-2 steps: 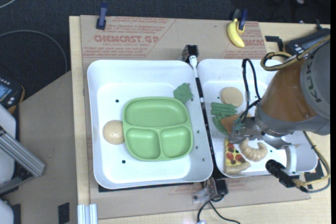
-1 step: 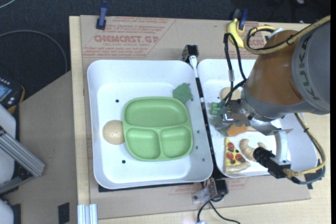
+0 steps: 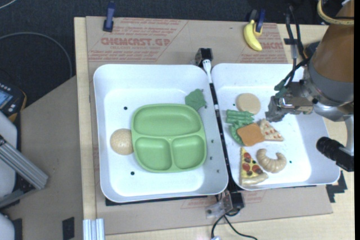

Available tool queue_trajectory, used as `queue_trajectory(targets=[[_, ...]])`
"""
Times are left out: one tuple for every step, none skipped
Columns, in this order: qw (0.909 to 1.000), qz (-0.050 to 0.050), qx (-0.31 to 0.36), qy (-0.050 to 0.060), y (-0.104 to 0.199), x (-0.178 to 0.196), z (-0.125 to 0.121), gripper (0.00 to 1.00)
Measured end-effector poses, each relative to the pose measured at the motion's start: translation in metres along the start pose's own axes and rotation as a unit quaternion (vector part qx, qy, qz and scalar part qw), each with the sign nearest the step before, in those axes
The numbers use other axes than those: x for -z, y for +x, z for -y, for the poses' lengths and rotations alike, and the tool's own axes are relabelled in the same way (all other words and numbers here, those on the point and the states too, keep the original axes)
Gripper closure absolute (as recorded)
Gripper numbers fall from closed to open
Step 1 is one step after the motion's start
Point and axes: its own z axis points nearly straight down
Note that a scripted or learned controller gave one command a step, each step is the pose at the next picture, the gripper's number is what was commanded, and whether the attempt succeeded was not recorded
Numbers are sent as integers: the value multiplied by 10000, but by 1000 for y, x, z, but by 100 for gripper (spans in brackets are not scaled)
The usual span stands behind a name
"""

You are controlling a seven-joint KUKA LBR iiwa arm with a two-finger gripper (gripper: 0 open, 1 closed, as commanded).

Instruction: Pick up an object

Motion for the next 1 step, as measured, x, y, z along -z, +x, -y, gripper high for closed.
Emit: queue_trajectory(targets=[[10000,-20,39,75,43,-112,-76,100]])
